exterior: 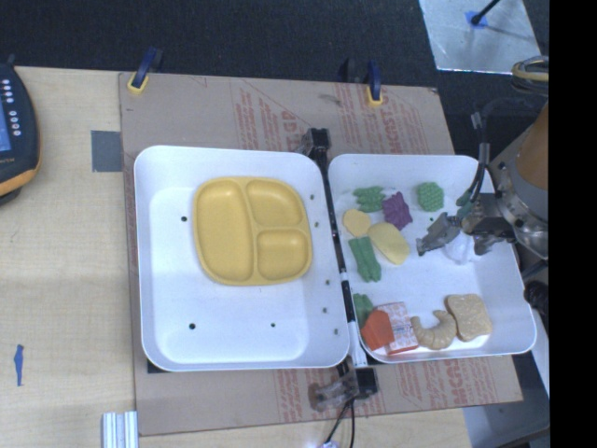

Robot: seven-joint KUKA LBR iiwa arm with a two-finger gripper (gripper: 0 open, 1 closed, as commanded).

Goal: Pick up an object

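White plastic forms the two shallow bins on the table; the right bin [504,278] carries the loose items, and the left bin [168,334] carries a yellow divided tray [252,229].

**Step in hand: approach and selection.** The end effector [454,232] sits low over the upper right area of the right bin. Its dark fingers appear spread, with white bin floor visible between them and no item gripped. Whether the fingertips touch the floor cannot be told.

**Procedure notes (judgement):**
1. Select an isolated target. The green waffle-shaped piece [429,195] stands apart from its neighbours and allows a clean straddle.
2. Avoid the cluster at the bin's left. The yellow lemon-shaped piece [390,243], the purple piece [397,210] and the green pod [365,259] lie touching or just beside one another; a closing finger there may pinch two items or push one aside.
3. Centre the fingers on the target before descent, then close only once both fingers flank it.
4. Keep clear of the bin wall on the right, which limits finger travel.

**Target position relative to the end effector.** The green waffle-shaped piece lies near the end effector, up and slightly to the left in the camera view. The yellow lemon-shaped piece lies to its left, at about the same height in the view. The tan biscuit [468,315] lies well below it, near the bin's lower edge.
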